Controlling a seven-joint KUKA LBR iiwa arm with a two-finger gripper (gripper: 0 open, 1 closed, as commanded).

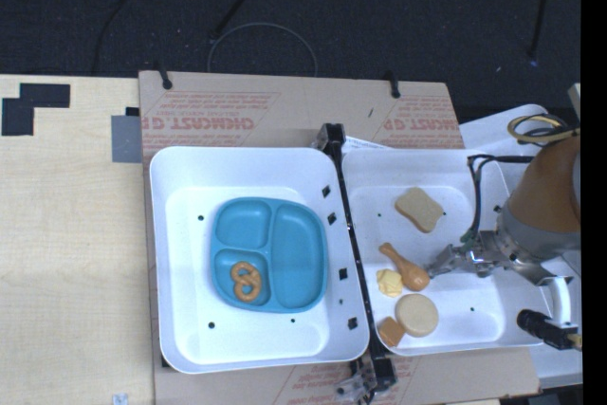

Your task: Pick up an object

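The right white bin [471, 310] holds several toy foods. A tan bread slice [419, 209] lies near its back. A brown drumstick [405, 268] lies in the middle, with a small yellow piece [389, 283] just to its left. A round beige bun [416, 315] and a small orange piece [391, 331] rest at the front left. My gripper [438, 264] is low inside this bin, its tip close to the right of the drumstick's thick end. I see nothing lifted off the bin floor.
The left white bin [185, 299] holds a blue divided plate [296, 251] with a pretzel [247, 281] in its front-left compartment. A black divider [343, 242] runs between the bins. Cables [493, 166] loop over the right bin's back right corner.
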